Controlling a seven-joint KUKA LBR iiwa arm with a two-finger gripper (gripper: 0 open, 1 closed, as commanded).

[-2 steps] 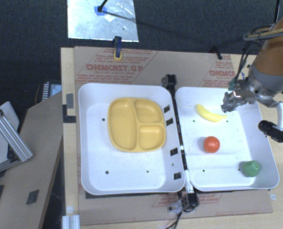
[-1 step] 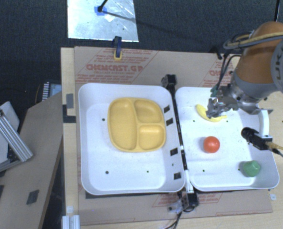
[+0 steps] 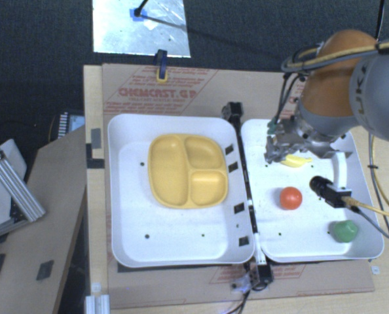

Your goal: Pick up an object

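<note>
Bench [image 3: 181, 87] with two white bins; claw [image 3: 276, 150] over the right bin [image 3: 299, 237].
We count one yellow divided plate [image 3: 186, 170] in the left bin [image 3: 126, 195] and three small pieces in the right bin: yellow toy [image 3: 296, 161], red ball [image 3: 290, 198], green lump [image 3: 344, 230]. Our claw sits just beside the yellow toy, likely targeting it; whether it is open we cannot tell.
</note>
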